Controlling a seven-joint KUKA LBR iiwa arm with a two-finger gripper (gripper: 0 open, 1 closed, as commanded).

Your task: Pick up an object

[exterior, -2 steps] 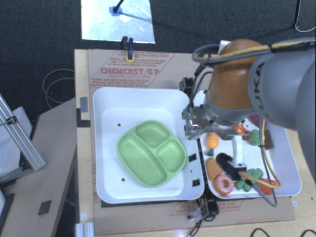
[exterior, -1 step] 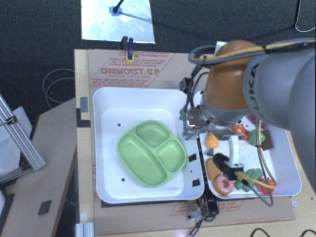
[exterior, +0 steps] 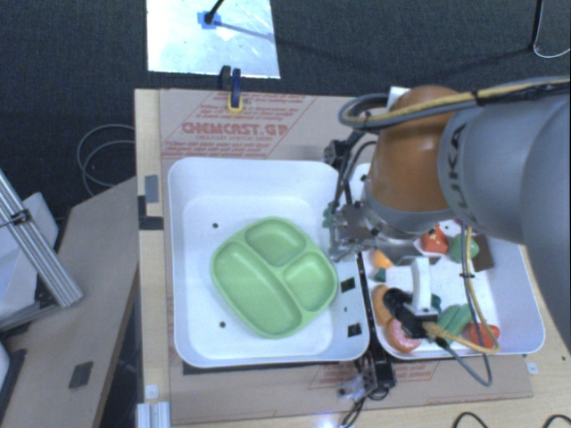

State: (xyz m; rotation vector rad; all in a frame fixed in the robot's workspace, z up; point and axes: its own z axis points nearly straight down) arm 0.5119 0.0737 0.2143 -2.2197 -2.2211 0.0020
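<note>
Presently filed under approach, judged from position alone: nothing seen lifted, nothing seen gripped. Camera view, sole entry. Arm (exterior: pixel 500 150): reaching in from the right, orange band (exterior: pixel 415 150) above the wrist, wrist low over the shared wall between left bin (exterior: pixel 192 239) and right bin (exterior: pixel 533 324) on the surface. Jaws: tucked under the wrist, impossible to tell whether spread or pressed together. Likeliest task item: green divided plate (exterior: pixel 272 279), lying flat in the left bin, right rim just beside the wrist hardware and near that bin's right wall. Long axis: slanting roughly from upper left to lower right of the view, with one long compartment along the lower-left side and two smaller compartments along the upper-right side, facing the arm. Alternative candidates: small toy-food pieces in the right bin, among them an orange piece (exterior: pixel 381 259), a red piece (exterior: pixel 434 239) and a green piece (exterior: pixel 457 316), crowded and partly masked by the arm, orientation too small to read. Next move, by estimate: settle on one target, centre over it, descend with jaws set across a thin edge; for the plate, across the raised rim, not the broad flat face. Possible sliding on the smooth bin floor.
</note>
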